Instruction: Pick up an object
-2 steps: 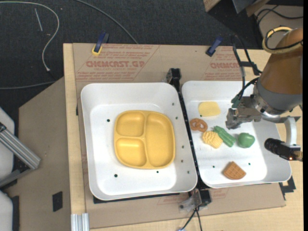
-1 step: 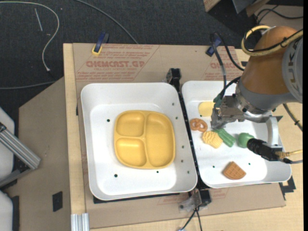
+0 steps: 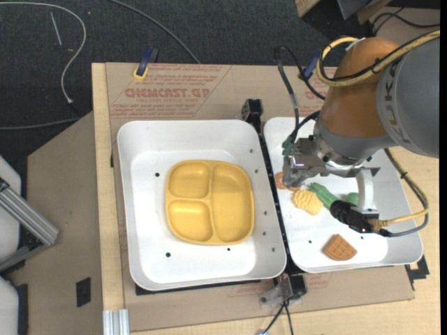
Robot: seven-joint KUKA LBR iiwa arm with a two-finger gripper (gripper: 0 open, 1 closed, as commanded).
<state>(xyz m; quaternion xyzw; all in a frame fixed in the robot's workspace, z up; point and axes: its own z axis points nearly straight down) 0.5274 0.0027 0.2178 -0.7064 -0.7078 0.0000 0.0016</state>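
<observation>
The big grey arm (image 3: 391, 96) w/ its orange band comes in from the upper right of the frame. Two white bins sit side by side. The left bin (image 3: 140, 187) holds a yellow plate (image 3: 209, 202) w/ 3 sections, mid-frame. The right bin (image 3: 391, 246) holds small toy foods.

The gripper (image 3: 297, 176) hangs low at the right bin's left edge, just left of a yellow corn-like toy (image 3: 307, 201). Can't tell if its jaws are open or closed, too dark & crowded.

The corn toy seems the closest thing to grab. Its long side runs across the frame, tipped a bit down to the right. A green toy (image 3: 328, 192) touches it. A waffle toy (image 3: 340, 248) lies apart, lower right.

To do it well: pinch across the corn's short side, not the green one too.
</observation>
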